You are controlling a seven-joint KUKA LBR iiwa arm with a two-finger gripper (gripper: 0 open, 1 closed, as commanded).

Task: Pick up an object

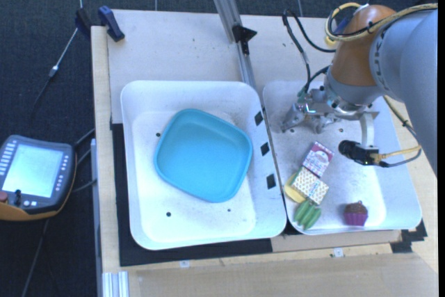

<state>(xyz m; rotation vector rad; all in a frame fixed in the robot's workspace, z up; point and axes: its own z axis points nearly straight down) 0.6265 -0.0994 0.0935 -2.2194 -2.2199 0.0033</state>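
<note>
Hand low in right bin, above small carton; can't tell if open or closed. Blue plate in left bin.

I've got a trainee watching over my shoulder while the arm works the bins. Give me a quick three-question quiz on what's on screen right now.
1. True or false: the blue plate lies in the right bin.
2. Multiple choice: which bin is the gripper over? A) left bin B) right bin C) neither
3. Fill in: near the right bin's front edge, beside the green vegetable, sits a small ______-coloured toy.

Key
1. False; it lies in the left bin.
2. B; it is over the back part, apart from the small patterned box.
3. Purple.
</note>
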